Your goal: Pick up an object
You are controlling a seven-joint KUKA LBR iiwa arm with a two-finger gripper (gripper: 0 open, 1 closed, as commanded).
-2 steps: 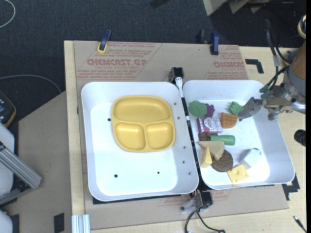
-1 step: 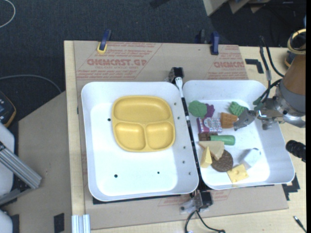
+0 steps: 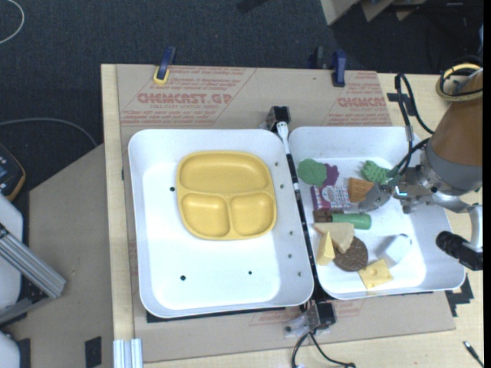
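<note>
The right white bin [image 3: 430,278] holds several toy foods. Among them are a green round piece [image 3: 311,172], a purple packet [image 3: 331,175], an orange wedge [image 3: 357,188], a green leafy piece [image 3: 375,170], a green cylinder [image 3: 351,221], yellow cheese wedges [image 3: 331,239], a brown cookie [image 3: 351,257], a holed cheese slice [image 3: 375,274] and a white piece [image 3: 397,246]. My gripper [image 3: 378,196] hangs low over the bin's middle right. It is just right of the orange wedge and below the leafy piece. I see nothing clearly held in it.
The left white bin [image 3: 153,267] holds a yellow divided plate [image 3: 226,193]. A black clip [image 3: 278,117] sits at the top between the bins. Blue and yellow clamps [image 3: 163,67] pin the cardboard at the bench's back edge. The grey arm with its orange band [image 3: 460,133] stands over the right bin's right side.
</note>
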